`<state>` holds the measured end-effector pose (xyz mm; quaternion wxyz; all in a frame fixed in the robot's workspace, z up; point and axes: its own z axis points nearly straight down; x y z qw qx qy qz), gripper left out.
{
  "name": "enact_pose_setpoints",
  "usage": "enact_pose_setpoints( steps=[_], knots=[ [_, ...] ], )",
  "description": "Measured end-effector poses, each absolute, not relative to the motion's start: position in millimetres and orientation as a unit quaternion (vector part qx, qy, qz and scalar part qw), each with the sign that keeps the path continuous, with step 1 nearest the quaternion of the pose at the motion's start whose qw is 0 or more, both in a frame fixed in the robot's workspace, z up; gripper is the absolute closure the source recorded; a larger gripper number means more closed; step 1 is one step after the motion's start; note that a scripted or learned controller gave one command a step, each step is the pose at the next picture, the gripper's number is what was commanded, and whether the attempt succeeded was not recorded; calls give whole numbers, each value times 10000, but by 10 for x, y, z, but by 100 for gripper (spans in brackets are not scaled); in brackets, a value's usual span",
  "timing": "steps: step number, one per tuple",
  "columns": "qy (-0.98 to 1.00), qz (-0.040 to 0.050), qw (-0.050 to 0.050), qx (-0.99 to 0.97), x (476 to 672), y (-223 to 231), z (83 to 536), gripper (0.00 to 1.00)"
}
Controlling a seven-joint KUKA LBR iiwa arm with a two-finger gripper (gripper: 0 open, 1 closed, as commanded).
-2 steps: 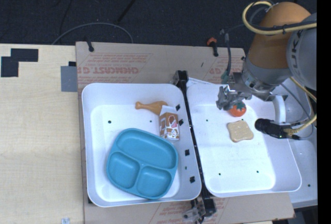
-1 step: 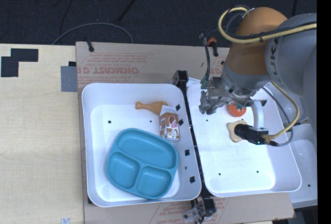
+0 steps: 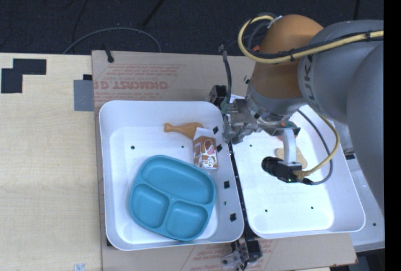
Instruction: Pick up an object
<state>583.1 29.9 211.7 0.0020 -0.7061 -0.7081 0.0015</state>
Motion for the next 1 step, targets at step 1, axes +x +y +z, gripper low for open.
enact_pose_setpoints(
  steps=[1],
  knots=[
    [-7087,17,27,-7055,5631,840,2160,100]
  ],
)
